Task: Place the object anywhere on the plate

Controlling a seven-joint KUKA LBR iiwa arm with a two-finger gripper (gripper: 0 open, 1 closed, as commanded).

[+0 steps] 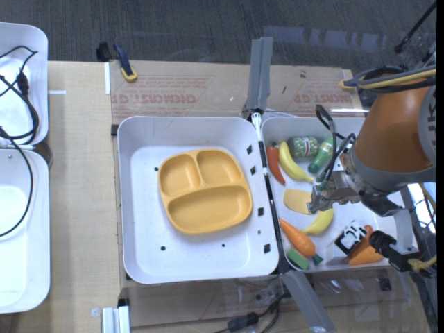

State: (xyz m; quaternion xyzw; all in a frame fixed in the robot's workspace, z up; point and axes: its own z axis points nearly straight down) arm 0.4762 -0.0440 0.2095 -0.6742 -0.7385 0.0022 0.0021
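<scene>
- Camera view, bench: two shallow white bins are sitting side by side, the left bin [132, 207] and the right bin [274, 127] touching along a shared wall.
- Left bin: a yellow divided plate [205, 189] is lying near its middle, with two small compartments toward the far side and one long compartment toward the near side; nothing is resting on it.
- Right bin, far end: a red pepper [275, 164] is lying along the left wall, a yellow banana [293, 164] just beside it, a green can [303, 146] behind the banana, and a green bottle [321, 155] to the right of the can.
- Right bin, middle: a pale yellow flat piece [297, 200] is lying on the floor, with a second yellow banana [320, 222] just right of it.
- Right bin, near end: a carrot [300, 237] is lying slantwise, its tip beside a green and black object [300, 259]; an orange object [364, 254] and a black and white object [352, 237] are sitting to the right.
- Arm: the orange band [395, 134] is hanging over the right bin.
- Gripper [321, 198]: it is hovering low, between the flat piece and the second banana; whether it is gripping anything cannot be told from here.
</scene>
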